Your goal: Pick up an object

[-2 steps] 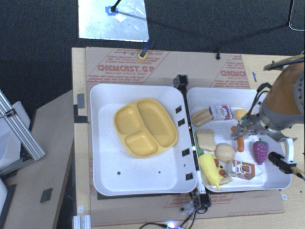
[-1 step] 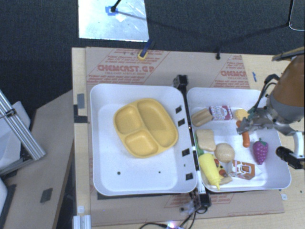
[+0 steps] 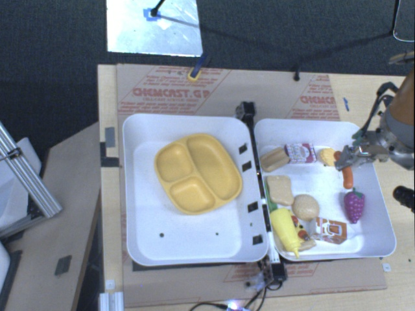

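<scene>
Gripper (image 3: 350,155): right of frame, over right bin's (image 3: 382,203) upper right; finger spread indiscernible.
Carrot (image 3: 348,177): orange, slender, just below gripper.
Grapes (image 3: 353,205): purple, knobbly.
Tray (image 3: 197,172): yellow, three-compartment, left bin (image 3: 139,193).

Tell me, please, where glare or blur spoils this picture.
In the camera view, the shiny sheet above the bench glares near-white; the gripper over the right bin is small and soft, so its jaws are unreadable; the yellow tray is evenly lit.
</scene>
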Motion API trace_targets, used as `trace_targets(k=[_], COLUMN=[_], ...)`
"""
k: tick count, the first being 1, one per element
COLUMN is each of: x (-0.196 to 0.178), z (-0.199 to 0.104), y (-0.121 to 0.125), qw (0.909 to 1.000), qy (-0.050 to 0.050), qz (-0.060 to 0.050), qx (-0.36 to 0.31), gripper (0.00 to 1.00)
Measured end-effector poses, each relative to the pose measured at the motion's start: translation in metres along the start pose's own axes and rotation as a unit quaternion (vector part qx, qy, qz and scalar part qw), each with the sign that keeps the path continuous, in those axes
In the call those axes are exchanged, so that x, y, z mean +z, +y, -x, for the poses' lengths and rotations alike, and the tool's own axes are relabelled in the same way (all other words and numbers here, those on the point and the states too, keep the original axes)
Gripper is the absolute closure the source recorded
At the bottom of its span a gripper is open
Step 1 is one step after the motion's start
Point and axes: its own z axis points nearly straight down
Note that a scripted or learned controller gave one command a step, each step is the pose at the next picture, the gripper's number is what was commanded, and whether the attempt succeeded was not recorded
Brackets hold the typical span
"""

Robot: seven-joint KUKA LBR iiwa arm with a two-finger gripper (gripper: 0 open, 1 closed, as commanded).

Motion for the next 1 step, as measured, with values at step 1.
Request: trace_targets(k=[1], x=[-0.0119], z=[0.0001], y=[0.0012], qw=[1.0], qy=[0.001], qz=[-0.002], qx=[0.0], gripper=[1.0])
